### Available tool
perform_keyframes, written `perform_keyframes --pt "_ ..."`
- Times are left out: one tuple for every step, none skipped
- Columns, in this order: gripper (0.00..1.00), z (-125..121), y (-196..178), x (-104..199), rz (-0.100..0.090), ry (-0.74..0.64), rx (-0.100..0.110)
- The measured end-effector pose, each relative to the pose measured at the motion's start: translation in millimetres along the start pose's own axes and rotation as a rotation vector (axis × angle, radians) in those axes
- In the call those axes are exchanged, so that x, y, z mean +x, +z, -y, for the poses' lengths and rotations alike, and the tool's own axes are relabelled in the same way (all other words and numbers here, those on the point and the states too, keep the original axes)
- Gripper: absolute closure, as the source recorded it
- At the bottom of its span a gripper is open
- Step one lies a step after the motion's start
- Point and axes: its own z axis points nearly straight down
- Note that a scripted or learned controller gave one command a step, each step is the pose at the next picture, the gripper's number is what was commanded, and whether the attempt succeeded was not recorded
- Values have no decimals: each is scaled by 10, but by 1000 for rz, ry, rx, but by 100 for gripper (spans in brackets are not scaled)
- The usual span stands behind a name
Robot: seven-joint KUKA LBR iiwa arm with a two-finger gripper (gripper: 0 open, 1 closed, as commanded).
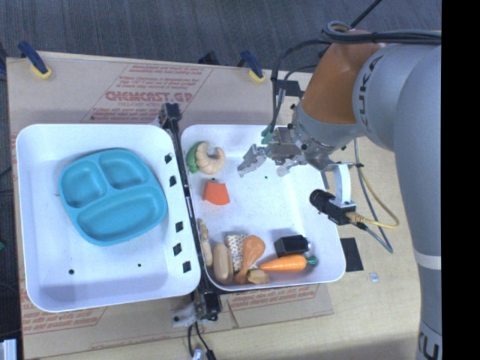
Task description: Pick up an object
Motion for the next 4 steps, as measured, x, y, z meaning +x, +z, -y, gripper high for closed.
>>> perform_keyframes --pt "0 -273 1139 227 1 159 -13" --pt "0 -723 1184 252 -1 156 -1" --pt "0 -467 1190 280 -1 71 1" --pt "0 53 1196 296 -1 419 3"
